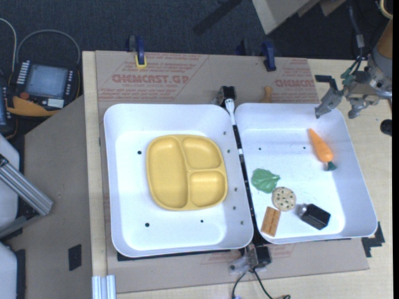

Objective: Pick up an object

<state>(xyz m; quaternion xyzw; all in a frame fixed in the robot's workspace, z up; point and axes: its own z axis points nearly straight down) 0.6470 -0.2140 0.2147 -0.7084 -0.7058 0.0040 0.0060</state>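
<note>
The open, empty gripper (340, 104) is hovering at the right bin's far rim, the carrot (320, 145) lying at its seven o'clock, long axis running eleven-to-five.

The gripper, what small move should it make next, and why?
Probably lower toward the carrot. The gripper hangs open above the right bin's far edge, nothing between its fingers, and the carrot lies nearest, apart from the other items.

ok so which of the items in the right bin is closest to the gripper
The orange carrot, lying just below the open gripper; the green leaf, cookie and black block sit farther down.
</note>
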